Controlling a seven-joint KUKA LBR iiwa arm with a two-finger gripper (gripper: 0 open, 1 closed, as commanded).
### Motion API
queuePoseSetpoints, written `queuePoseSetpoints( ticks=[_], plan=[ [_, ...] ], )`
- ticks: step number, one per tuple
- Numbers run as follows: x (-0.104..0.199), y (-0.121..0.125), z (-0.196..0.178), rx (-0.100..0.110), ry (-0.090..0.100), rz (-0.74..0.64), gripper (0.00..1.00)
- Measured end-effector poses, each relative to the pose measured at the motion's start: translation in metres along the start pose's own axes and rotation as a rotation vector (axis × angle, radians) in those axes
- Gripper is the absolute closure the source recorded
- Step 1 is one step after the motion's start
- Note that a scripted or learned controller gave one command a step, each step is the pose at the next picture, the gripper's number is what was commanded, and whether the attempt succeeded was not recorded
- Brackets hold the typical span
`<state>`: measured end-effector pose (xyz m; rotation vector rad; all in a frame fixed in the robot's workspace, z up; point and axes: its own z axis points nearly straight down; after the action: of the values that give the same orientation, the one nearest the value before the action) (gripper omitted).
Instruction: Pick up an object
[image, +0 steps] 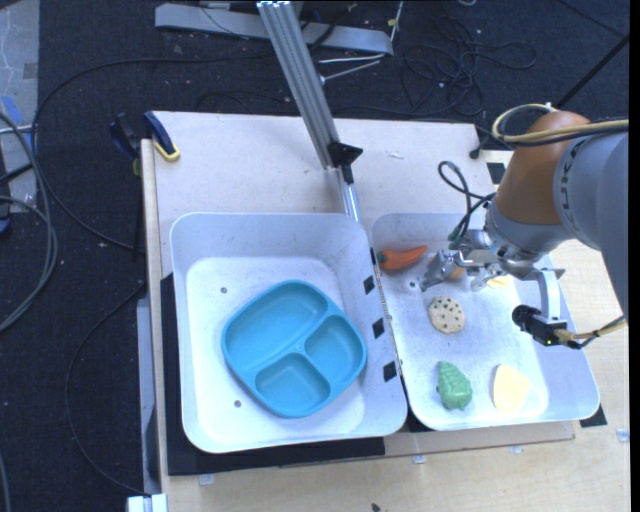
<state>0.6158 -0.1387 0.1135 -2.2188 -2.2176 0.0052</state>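
My gripper (447, 266) hangs over the right bin (575, 385), fingers I can't make out, just above the cookie (446, 315) lying mid-bin; I'd judge it light, stiff and flat, so best pinched across its rim, not its face.

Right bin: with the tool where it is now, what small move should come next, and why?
Probably a short drop toward the carrot. The tool sits just to that item's right in the right bin, with nothing seen between its fingers, while the cookie, green toy and yellow piece lie farther off.
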Motion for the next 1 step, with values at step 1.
queuePoseSetpoints(
  ticks=[1],
  plan=[
    [-0.0006,0.0019,-0.0148,-0.008,-0.002,0.001,1.00]
  ],
)
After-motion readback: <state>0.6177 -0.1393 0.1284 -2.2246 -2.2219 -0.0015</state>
